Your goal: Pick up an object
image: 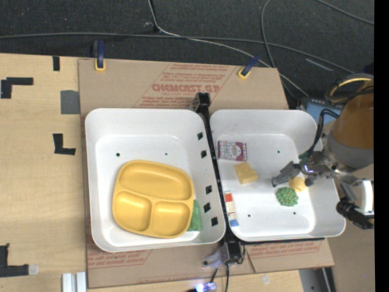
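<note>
My gripper point(293, 176) hangs low over the right side of the right bin point(267, 119), reaching in from the right below the orange-banded wrist point(355, 126). A small yellow piece point(298, 184) sits right at the gripper's tip; whether it is gripped is unclear. Just below it a green bumpy object point(287, 196) lies on the bin floor. Left of the gripper rests a yellow block point(246, 173). A purple and white packet point(231, 150) is farther back. A thin red, white and blue item point(230, 208) lies along the bin's left wall.
The left bin point(100, 123) holds a yellow divided plate point(152, 198) with a green item point(196, 216) wedged at its right edge. A black divider with clips point(209, 163) runs between the bins. Cables cross the dark area behind the bench.
</note>
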You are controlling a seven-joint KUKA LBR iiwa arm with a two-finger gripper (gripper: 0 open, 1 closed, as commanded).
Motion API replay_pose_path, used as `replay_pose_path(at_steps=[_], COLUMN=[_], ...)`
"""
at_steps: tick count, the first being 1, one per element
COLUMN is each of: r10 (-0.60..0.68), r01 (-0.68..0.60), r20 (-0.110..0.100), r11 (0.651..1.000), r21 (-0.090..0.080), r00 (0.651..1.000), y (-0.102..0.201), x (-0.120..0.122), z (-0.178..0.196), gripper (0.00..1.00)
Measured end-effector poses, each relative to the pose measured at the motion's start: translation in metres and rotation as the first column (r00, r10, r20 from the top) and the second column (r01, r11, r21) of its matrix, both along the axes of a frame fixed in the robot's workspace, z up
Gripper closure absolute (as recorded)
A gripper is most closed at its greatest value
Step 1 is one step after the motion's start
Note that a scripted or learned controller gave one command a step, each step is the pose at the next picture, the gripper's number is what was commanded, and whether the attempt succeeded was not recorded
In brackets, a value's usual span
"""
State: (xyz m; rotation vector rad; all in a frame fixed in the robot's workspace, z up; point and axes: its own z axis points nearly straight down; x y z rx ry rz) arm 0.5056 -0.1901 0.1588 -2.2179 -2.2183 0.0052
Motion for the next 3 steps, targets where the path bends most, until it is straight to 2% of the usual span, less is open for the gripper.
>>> replay_pose_path(at_steps=[1, 2, 3], r10=[0.0, 0.001, 0.0], r01=[0.0, -0.001, 0.0], r20=[0.0, 0.003, 0.01], r11=[1.0, 1.0, 1.0], r21=[0.0, 0.0, -0.003], r00=[1.0, 1.0, 1.0], y=[-0.001, -0.001, -0.005], x=[-0.007, -0.006, -0.011], z=[-0.046, -0.033, 0.027], gripper=[0.0, 1.0, 1.0])
